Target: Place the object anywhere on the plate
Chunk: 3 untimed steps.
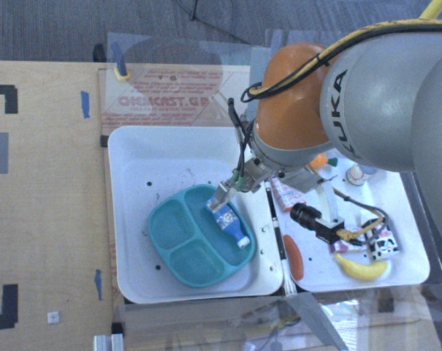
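A teal divided plate (195, 243) lies in the left white bin (133, 189). A blue tube with a white cap (233, 227) rests tilted on the plate's right side, over the rim of its right compartment. My gripper (222, 198) hangs just above the tube's upper end and touches or nearly touches it. The view is too coarse to show whether the tube is held. The grey arm with its orange band (294, 108) reaches in from the upper right.
The right bin (414, 262) holds a yellow banana (361, 268), a red sausage-shaped thing (296, 260), a pink and white tube (286, 194), a small orange thing (319, 163) and a white and blue item (356, 172). Bare wooden bench lies to the left.
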Each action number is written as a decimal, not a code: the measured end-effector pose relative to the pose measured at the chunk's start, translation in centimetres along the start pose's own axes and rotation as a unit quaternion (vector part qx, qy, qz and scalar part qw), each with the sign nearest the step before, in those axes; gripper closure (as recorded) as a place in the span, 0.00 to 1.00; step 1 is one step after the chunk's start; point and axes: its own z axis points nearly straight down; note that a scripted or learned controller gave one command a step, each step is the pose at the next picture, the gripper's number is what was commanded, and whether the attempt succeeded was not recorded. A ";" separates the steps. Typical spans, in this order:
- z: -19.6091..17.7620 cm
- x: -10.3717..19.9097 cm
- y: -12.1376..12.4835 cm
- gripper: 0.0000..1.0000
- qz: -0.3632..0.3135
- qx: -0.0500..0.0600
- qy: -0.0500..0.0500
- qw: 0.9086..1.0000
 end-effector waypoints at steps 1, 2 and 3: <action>-11.8 3.8 -4.0 0.00 0.160 -0.001 -0.001 0.987; -12.8 3.8 -3.8 1.00 0.158 -0.002 -0.002 0.987; -23.2 -3.3 -9.9 1.00 0.092 -0.001 -0.001 0.996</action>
